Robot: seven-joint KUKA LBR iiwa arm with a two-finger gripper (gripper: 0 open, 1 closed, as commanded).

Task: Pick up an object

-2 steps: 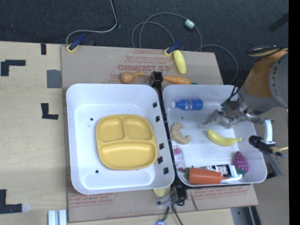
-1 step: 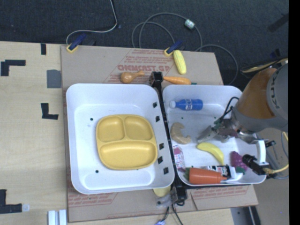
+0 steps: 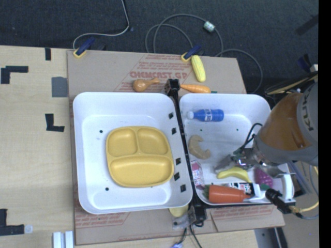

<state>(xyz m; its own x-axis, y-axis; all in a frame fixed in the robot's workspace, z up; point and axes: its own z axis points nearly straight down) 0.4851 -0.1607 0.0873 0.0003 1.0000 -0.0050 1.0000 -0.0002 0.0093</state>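
My gripper (image 3: 234, 163) is low in the right bin (image 3: 248, 105), near its front right part, just above a yellow banana (image 3: 235, 175). The grey arm with its orange band (image 3: 287, 128) comes in from the right. In front of the banana lies a red-orange carrot-shaped object (image 3: 226, 193) on a flat printed packet (image 3: 197, 173). A purple object (image 3: 262, 179) is partly hidden beside the wrist. A tan curved piece (image 3: 199, 146) lies mid-bin, and a blue bottle (image 3: 208, 115) lies on its side at the back.
The left bin (image 3: 88, 138) holds a yellow divided plate (image 3: 139, 156). Behind the bins, on the cardboard, lie a corn cob (image 3: 198, 68), an orange carrot (image 3: 195, 89) and a tan pear-shaped object (image 3: 140, 84). Cables loop at the back.
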